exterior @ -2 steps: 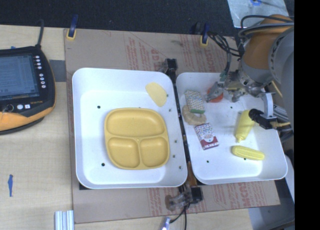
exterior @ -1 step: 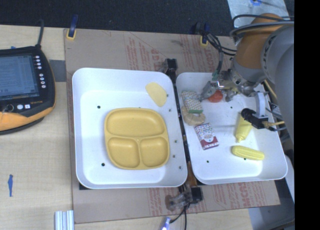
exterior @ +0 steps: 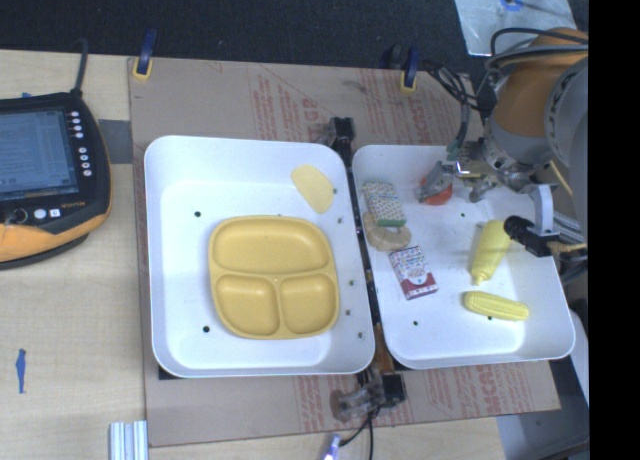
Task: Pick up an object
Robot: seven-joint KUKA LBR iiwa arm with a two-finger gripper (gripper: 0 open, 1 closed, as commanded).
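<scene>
The right bin (exterior: 440, 343) holds several small objects: a green-and-white snack packet (exterior: 383, 202), a round tan piece (exterior: 388, 236), a red-and-white packet (exterior: 412, 273), a yellow squeeze bottle (exterior: 487, 252) and a yellow corn cob (exterior: 495, 305). A small red object (exterior: 436, 191) lies near the bin's far edge. My gripper (exterior: 452, 172) hangs low over that far edge, right beside the red object. The view does not show whether it touches the object. The arm's orange band (exterior: 530, 98) is above and to the right.
The left bin (exterior: 170, 248) holds a yellow divided plate (exterior: 273, 276) and a pale yellow slice (exterior: 313, 188). A tablet-like pendant (exterior: 45, 173) lies on the bench at the far left. Clamps (exterior: 143, 53) sit along the cardboard's far edge.
</scene>
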